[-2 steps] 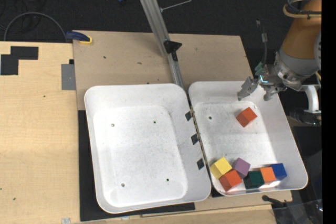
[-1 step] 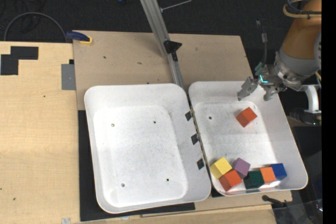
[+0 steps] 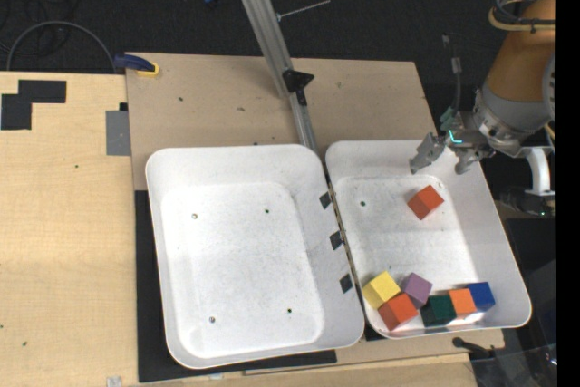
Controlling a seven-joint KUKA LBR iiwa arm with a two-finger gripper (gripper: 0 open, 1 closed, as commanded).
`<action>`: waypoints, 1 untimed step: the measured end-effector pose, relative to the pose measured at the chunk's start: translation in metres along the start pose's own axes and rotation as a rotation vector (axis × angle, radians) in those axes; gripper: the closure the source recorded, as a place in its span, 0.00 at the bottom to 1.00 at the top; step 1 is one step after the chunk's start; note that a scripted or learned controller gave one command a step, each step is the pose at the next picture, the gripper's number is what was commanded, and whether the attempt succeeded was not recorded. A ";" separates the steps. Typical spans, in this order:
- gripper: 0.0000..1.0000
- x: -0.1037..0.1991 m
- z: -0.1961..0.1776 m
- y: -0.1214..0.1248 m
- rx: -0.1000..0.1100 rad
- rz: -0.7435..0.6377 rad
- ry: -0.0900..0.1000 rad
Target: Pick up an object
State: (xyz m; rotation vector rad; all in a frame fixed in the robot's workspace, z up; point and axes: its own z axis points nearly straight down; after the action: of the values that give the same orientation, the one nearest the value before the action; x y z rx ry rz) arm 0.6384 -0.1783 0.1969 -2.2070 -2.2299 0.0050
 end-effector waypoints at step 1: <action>0.00 -0.009 0.103 -0.001 0.005 0.011 0.002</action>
State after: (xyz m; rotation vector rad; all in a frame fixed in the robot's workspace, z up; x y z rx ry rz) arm 0.6365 -0.1873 0.0943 -2.2157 -2.2143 0.0094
